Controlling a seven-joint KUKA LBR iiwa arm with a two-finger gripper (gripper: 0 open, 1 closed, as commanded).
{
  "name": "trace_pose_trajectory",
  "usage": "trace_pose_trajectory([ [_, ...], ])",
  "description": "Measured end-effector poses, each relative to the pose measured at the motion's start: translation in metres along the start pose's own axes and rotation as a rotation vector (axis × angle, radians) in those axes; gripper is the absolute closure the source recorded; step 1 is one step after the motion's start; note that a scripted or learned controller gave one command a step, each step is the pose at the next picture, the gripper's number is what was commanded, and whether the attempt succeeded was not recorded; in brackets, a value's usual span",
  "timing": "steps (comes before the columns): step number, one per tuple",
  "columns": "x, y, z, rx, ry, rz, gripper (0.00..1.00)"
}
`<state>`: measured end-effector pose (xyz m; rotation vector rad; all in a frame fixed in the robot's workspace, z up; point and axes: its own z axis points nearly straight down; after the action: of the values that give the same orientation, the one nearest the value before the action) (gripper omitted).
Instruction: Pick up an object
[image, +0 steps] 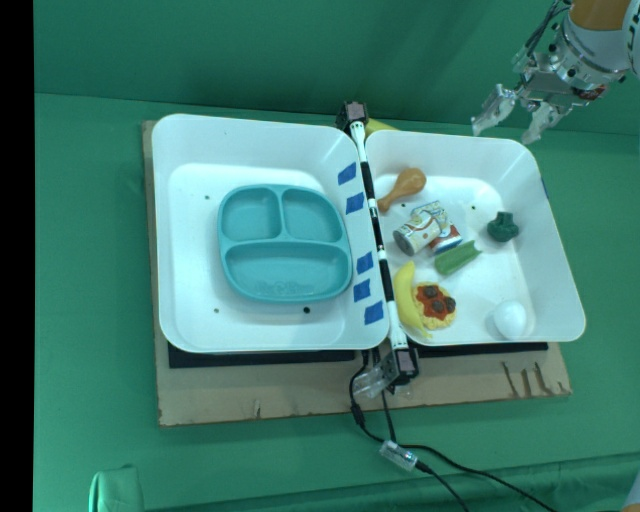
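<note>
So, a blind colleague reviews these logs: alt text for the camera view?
An open gripper hangs above the right bin's far corner, holding nothing. That bin holds toy foods and a can; the left bin holds a teal divided plate.

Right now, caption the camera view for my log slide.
Open pincer poised above the right bin of toy food; teal divided plate in the left bin.

I saw the gripper (515, 112) hanging open above the right bin's (560, 270) far edge; the drumstick (402, 187), can (427, 229) and banana (405, 293) lay inside, untouched.
</note>
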<state>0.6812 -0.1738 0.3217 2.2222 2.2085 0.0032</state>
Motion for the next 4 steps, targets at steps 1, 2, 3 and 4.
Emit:
trace_pose_trajectory([
  [1,0.0,0.0,0.0,0.0,0.0,0.0,0.0],
  [2,0.008,-0.049,0.098,0.001,-0.002,0.001,0.0],
  [3,0.037,-0.088,0.124,-0.036,-0.01,0.004,0.0],
  [4,0.061,-0.14,0.124,-0.041,-0.007,0.007,0.0],
])
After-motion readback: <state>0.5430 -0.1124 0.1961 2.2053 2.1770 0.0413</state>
